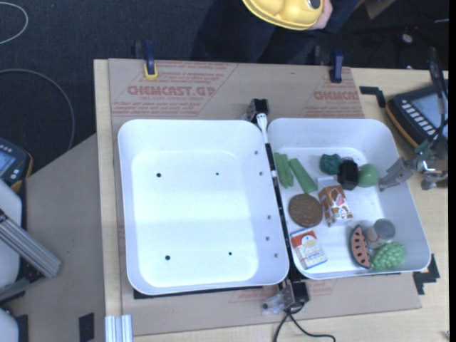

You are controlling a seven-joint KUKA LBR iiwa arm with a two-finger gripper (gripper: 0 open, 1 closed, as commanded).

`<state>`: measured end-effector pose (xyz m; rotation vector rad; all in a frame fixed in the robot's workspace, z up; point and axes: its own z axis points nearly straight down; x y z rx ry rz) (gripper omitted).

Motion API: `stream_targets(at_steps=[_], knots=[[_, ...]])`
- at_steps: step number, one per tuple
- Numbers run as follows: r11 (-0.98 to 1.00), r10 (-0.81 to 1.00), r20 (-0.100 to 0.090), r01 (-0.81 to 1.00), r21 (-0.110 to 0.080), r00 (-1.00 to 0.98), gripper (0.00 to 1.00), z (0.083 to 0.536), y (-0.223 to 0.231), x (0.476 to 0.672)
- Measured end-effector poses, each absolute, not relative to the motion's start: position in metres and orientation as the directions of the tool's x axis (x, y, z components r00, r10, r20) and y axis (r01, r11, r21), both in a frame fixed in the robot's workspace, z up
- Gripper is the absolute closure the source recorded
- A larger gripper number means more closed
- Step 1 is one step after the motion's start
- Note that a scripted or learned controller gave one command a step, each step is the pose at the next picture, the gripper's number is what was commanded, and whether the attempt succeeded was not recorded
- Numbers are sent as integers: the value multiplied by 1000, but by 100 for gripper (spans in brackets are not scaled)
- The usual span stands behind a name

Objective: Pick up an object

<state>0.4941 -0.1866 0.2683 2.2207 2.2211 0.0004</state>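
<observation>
The counter carries two white bins. The left bin sits beside the right bin, which holds green sticks, a brown disc, a watermelon slice and grapes. The hand sits at the right bin's right rim.

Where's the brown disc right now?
The brown disc lies in the right bin, near its left wall, just below the green sticks and left of the snack packet.

One fixed camera looks steeply down from above onto the brown board bench, far enough to take in both shallow white plastic bins; the grey metal gripper enters at frame right, bins spreading leftward from it.
</observation>
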Motion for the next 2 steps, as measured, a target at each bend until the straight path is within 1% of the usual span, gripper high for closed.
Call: stream_targets(at_steps=[1,2], knots=[[5,1000,4,1000,-7,-5,0,192,-124,511],[6,1000,3,1000,-5,-6,0,184,-59,524]])
